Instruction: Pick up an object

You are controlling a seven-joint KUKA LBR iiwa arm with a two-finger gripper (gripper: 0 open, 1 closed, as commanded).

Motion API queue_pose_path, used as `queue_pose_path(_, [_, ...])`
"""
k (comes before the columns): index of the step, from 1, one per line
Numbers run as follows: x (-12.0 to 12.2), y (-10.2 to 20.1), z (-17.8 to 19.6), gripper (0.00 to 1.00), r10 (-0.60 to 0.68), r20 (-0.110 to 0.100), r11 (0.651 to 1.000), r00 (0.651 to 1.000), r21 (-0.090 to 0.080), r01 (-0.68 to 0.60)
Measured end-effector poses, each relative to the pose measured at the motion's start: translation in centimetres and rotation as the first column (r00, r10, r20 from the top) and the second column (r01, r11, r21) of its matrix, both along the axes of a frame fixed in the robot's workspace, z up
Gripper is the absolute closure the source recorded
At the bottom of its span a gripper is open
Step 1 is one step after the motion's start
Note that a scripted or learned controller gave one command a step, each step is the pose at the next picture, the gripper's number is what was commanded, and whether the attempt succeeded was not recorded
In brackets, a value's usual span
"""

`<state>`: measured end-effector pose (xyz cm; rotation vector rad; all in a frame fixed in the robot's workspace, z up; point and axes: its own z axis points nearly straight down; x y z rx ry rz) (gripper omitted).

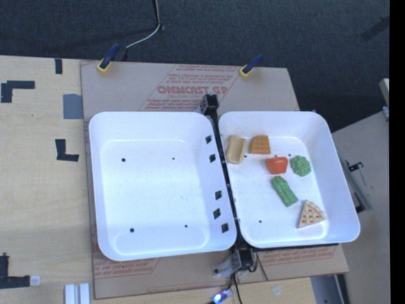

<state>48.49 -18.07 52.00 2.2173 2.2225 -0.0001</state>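
Right bin (335, 170), toy food lot: bread roll (235, 149) 10 o'clock, toast (259, 145), tomato (276, 164), broccoli (300, 166) centre, cucumber (284, 190), pizza slice (309, 215) 5 o'clock. Likely light, rigid, slick plastic; grasp cucumber across narrow width. Pincer state: cannot tell

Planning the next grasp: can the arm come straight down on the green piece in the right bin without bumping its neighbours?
Probably yes. The green piece lies flat and uncovered in the right bin. Only the red piece sits close by its upper end; the triangular wedge lies apart.
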Motion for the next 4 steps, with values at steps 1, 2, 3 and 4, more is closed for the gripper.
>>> queue_pose_path(1, [0.0,0.0,0.0,0.0,0.0,-0.001,1.0,1.0,0.0,0.0])
queue_pose_path(2, [1.1,-4.5,1.5,0.0,-0.005,0.0,1.0,1.0,-0.001,0.005])
queue_pose_path(3, [1.1,-4.3,2.5,1.0,-0.002,0.001,1.0,1.0,-0.002,0.002])
queue_pose_path(4, [1.1,-4.3,2.5,0.0,-0.002,0.0,1.0,1.0,-0.002,0.002])
